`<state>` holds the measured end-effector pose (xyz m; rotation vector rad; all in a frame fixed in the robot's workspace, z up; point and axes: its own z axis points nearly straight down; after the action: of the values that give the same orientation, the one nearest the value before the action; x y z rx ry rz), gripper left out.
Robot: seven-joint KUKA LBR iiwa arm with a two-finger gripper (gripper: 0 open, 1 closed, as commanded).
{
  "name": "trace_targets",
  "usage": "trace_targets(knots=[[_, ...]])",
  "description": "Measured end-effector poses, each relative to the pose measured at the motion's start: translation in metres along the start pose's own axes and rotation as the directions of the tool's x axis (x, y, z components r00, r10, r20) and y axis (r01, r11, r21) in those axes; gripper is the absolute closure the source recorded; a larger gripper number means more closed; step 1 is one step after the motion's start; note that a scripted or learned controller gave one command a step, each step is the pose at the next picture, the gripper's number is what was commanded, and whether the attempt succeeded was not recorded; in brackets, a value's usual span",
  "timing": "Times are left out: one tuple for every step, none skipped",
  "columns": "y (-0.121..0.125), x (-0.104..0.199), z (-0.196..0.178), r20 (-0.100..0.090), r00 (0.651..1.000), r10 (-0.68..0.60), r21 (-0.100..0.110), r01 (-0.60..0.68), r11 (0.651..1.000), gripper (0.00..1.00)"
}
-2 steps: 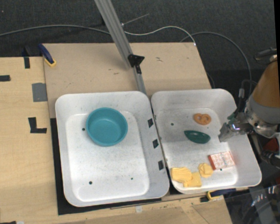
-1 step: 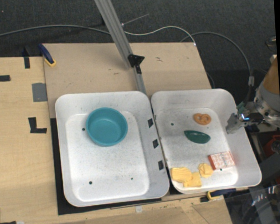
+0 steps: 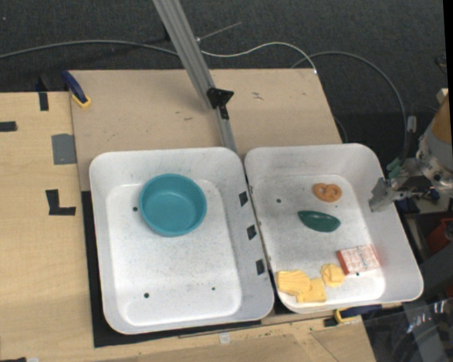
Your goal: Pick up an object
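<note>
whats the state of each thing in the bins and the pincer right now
teal bowl: upright, in the left bin
pretzel: flat, in the right bin
dark green piece: flat, below the pretzel
yellow pieces: at the near edge
red and white packet: flat
pincer: over the right bin's right rim

1. One fixed camera sits above the bench (image 3: 23, 152), looking down at a slant.
2. It stands far enough back to take in both bins (image 3: 173, 304) whole.
3. The arm (image 3: 433, 154) enters from the right.
</note>
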<state>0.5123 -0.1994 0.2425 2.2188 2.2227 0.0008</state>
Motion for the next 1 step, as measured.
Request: trace_targets(knots=[[0.0128, 0.0531, -0.0074, -0.002, 1.000, -0.006, 0.001, 0.006, 1.000, 1.00]])
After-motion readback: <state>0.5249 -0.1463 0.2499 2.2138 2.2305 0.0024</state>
